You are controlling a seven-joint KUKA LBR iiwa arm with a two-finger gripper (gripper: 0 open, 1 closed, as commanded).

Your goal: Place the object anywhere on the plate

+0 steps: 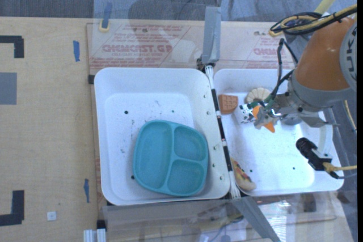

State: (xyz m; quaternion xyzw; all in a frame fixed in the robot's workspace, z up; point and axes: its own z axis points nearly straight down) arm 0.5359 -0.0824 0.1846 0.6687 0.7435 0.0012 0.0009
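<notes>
**Arm down in the right bin, plate waiting on the left**

Looming largest and closest to the lens, the grey arm with its orange band (323,62) reaches in from the right and hangs low over the right-hand shallow white bin (283,170). Big picture first: the pale wooden table (45,133) carries both bins side by side, and the left-hand white bin (113,93) holds the teal three-compartment plastic plate (170,158), nothing on it yet.

So this looks like the pick-up step, with the placing all to come. The claw (266,113) sits among a cluster of small items near that bin's far left corner, with something small and orange (269,126) right at its tip. Whether it is pinching that piece, spread or pressed together, I cannot tell from up here.

Next move, by my reckoning: lift clear, carry leftward over the ridge where the two bin walls meet, and lower onto the plate.

Around it: a tan waffle-like square (228,103) just beside the dividing wall, a cream shell-shaped piece (260,93), and a yellowish food-like toy (244,175) lying near the front left corner. The crowding near the claw could spoil a clean grab.
</notes>
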